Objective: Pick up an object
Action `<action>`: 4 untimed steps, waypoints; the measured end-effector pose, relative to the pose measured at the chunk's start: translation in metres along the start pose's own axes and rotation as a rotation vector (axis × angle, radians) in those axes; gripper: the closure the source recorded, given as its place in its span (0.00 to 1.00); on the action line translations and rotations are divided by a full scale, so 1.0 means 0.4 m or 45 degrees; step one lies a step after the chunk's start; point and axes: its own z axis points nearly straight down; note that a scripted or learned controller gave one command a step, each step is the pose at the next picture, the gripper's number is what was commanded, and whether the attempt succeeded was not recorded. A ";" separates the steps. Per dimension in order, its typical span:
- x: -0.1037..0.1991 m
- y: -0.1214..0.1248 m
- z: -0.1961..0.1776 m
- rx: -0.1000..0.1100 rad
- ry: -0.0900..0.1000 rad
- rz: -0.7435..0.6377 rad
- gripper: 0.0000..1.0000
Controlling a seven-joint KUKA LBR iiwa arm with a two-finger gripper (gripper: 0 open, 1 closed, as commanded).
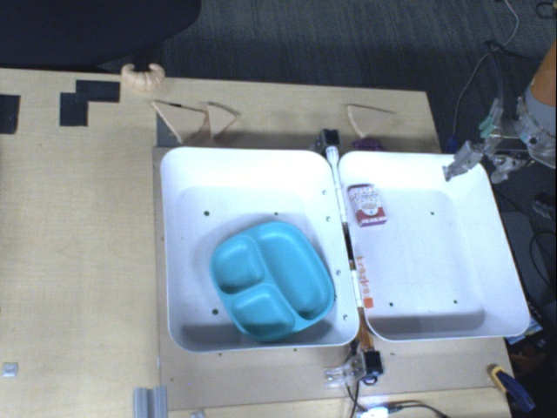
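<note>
- Gripper (477,152) sits at the far right, hanging over the upper right corner of the right-hand shallow white bin (470,303); I see grey metal parts there, but I cannot tell how it is set, and nothing I can make out is held in it.
- My nearest candidate is the small red-and-white printed packet (366,205), lying flat on the right bin's floor, close to the left wall by the divider between the bins (342,216). It is well apart from the gripper.
- My other candidate is the light blue plastic divided tray (273,279), with three compartments, resting in the left-hand shallow white bin (183,233), toward the near side.
- Risk with the packet, as I judge it: it looks thin and flat, so a descent may close above it or skid it against the wall. Being so near the divider, a finger could land on the rim.
- Risk with the tray: it looks broad, so only a rim pinch seems workable, and a smooth curved edge may slip or tip on lifting.
- Reaching the left bin means crossing the divider; a low path could clip it.
- Everything sits on the pale wooden worktop (78,259).
</note>
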 end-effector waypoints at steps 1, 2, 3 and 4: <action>-0.022 0.053 0.342 0.006 0.002 -0.001 0.00; 0.001 -0.165 0.385 -0.002 -0.001 0.003 0.00; 0.001 -0.158 0.354 -0.011 -0.003 0.002 1.00; -0.041 -0.227 0.331 0.002 0.001 0.004 1.00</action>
